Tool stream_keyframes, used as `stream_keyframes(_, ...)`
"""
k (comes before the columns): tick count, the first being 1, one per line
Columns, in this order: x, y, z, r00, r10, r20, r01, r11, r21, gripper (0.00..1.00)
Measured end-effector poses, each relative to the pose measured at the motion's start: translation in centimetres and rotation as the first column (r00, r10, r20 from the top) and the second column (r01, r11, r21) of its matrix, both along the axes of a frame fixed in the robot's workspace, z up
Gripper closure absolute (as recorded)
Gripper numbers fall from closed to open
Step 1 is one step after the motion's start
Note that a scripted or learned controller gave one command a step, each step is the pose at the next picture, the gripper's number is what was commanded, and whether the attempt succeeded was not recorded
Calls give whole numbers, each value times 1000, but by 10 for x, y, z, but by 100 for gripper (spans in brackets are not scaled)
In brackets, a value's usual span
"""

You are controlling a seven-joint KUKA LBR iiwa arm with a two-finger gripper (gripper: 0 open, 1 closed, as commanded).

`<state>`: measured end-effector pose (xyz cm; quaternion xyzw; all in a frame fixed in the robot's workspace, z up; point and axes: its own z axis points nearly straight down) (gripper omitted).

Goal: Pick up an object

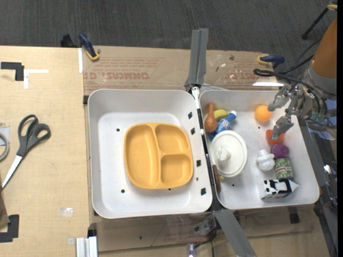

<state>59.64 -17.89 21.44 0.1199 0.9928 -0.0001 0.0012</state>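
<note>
My gripper (279,115) hangs over the right side of the right bin (305,197), open, with nothing between its fingers. One fingertip (282,126) sits just above a small red-orange object (274,137). The other fingertip (276,101) points toward an orange ball (262,113) a little to its left. Lower in the same bin lie a purple piece (280,150), a white figure (265,160), a green can (283,168) and a black-and-white carton (277,188). A white lidded pot (229,153) stands at the bin's left, with a blue bottle (225,120) and a brown-orange toy (211,119) behind it.
The left bin (102,197) holds a yellow divided plate (158,155). Scissors (25,141) lie on the wooden bench at the far left. Cables and blue clamps (270,60) sit behind the right bin, and the arm's orange band (328,55) is at the right edge.
</note>
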Motion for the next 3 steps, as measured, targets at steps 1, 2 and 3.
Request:
stream_keyframes(1,2,-30,-121,999,-49,3,49,999,-1,0)
stream_keyframes(2,42,-9,-120,986,-169,6,169,986,0,0)
stream_keyframes(3,44,-9,-108,986,-166,13,166,986,-2,100)
